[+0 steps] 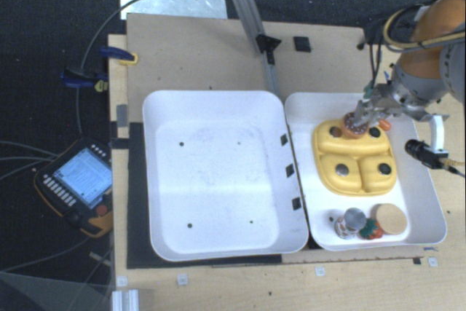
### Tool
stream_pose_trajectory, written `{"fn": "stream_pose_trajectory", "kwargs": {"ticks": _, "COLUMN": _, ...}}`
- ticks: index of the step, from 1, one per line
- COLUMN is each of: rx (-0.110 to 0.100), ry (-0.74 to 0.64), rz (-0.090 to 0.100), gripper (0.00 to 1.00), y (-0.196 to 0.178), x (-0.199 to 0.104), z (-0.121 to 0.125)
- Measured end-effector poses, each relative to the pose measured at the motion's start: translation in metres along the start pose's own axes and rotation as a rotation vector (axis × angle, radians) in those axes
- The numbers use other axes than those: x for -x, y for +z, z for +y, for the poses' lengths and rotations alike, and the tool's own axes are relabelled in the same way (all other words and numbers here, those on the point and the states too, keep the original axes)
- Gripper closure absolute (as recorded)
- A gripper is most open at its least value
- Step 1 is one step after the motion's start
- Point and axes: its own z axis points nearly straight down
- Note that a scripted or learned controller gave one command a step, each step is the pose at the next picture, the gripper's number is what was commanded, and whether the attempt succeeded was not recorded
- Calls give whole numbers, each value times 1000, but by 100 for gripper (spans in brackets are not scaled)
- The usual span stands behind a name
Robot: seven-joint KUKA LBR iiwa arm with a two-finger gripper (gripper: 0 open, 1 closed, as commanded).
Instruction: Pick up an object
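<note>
Colours in the right bin

Yellow moulded tray (354, 159) with dark holes; below it, a tan disc (390, 218) and a grey-capped piece (353, 218).

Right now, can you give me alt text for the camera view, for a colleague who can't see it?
The end effector hangs over the far edge of a yellow moulded piece in the right bin. Nearer the camera in that bin lie a tan disc and a small metal-topped cluster; the left bin sits beside it.
</note>
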Motion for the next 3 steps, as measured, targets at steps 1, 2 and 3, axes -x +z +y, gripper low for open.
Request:
{"fn": "stream_pose_trajectory", "kwargs": {"ticks": 1, "rx": -5, "ry": 2, "rz": -1, "gripper": 100, "y": -47, "x": 7, "z": 3}}
{"fn": "stream_pose_trajectory", "kwargs": {"ticks": 2, "rx": -4, "ry": 1, "rz": -1, "gripper": 100, "y": -102, "x": 7, "z": 5}}
{"fn": "stream_pose_trajectory", "kwargs": {"ticks": 3, "rx": -12, "ry": 0, "rz": 2, "gripper": 100, "y": -96, "x": -31, "z": -23}}
